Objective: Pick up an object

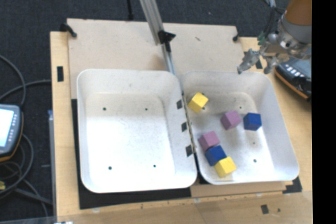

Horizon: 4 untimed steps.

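From above, the grey arm's two-finger gripper (255, 62) hangs over the far right corner of the right shallow white plastic bin (281, 128), fingers spread, nothing between them. Inside that bin, a yellow foam cube (198, 102) lies near the left wall; a purple cube (230, 119) and blue cube (252, 121) sit mid-bin. Toward the near edge cluster another purple cube (209, 139), a blue cube (215, 155) and a yellow cube (226, 166). The left white bin (89, 86) adjoins it.

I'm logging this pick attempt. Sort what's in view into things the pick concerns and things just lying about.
Concerns the pick:
- two-finger gripper on the grey arm
- right white bin
- two yellow cubes
- two purple cubes
- two blue cubes

Lying about:
- left white bin
- slanted aluminium rail
- handheld screen with cables
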Each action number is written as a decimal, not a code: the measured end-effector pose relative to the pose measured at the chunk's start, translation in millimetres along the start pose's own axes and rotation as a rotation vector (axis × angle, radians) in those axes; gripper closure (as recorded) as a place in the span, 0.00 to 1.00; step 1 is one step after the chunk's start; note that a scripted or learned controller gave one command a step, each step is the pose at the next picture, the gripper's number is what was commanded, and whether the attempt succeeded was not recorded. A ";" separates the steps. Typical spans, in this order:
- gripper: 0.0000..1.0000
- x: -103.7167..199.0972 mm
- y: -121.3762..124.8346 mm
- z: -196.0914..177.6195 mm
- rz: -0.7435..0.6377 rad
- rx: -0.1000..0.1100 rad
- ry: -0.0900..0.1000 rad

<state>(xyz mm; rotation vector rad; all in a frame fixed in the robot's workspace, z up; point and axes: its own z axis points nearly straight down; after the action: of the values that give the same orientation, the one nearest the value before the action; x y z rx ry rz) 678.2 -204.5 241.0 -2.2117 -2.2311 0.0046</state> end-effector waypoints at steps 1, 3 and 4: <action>0.00 21.2 -7.2 139.5 0.005 0.003 0.002; 0.00 51.2 -109.3 142.8 0.010 -0.004 -0.001; 1.00 50.0 -106.9 131.6 0.017 -0.011 -0.001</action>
<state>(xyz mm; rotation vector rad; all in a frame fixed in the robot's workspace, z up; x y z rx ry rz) 570.6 -155.7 109.5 -2.2361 -2.2187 -0.0063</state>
